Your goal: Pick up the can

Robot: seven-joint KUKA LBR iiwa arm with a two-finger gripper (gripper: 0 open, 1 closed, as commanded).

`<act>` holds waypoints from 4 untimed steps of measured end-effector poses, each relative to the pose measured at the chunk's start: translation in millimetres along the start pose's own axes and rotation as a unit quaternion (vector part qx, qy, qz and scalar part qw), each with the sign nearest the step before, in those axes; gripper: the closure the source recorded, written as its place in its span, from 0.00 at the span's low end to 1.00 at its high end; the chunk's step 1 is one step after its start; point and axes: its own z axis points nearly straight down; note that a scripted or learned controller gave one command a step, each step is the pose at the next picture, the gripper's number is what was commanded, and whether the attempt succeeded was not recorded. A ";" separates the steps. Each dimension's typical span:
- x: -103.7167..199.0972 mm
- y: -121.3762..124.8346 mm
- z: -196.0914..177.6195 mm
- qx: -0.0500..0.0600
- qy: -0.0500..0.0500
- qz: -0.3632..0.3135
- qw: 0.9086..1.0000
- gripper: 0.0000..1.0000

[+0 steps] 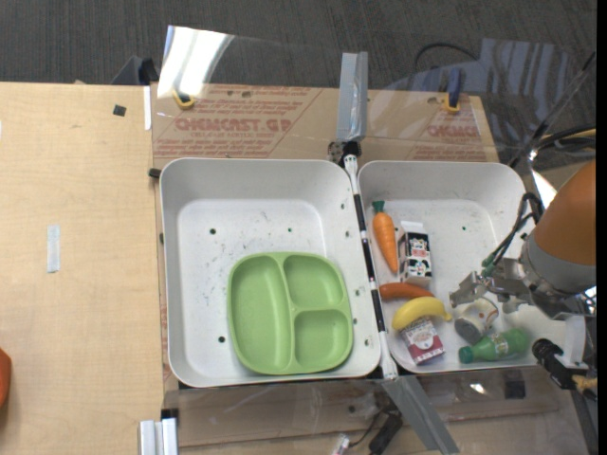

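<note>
The can (473, 322) is a small grey and white cylinder lying on its side in the right bin (446, 183), near that bin's front right. My gripper (484, 292) hangs directly over it, reaching in from the right under the orange band of the arm (574, 221). Its metal fingers (465, 292) stand open and spread just above the can's upper end. Nothing is held between them. The arm hides the bin's right wall.
In the right bin a green bottle (495, 346) lies beside the can, with a red box (424, 340), a banana (417, 311), a carrot (384, 240) and a small carton (416, 252) to the left. The left bin (190, 254) holds a green divided plate (289, 311).
</note>
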 end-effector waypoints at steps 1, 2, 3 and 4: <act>-1.4 0.2 10.4 0.000 0.000 -0.164 0.987 0.00; -7.7 1.5 10.4 -0.001 0.000 -0.434 0.901 0.00; -38.1 47.0 9.5 -0.002 -0.001 -0.405 0.914 0.00; -51.6 14.8 9.9 -0.001 0.000 -0.394 0.919 0.00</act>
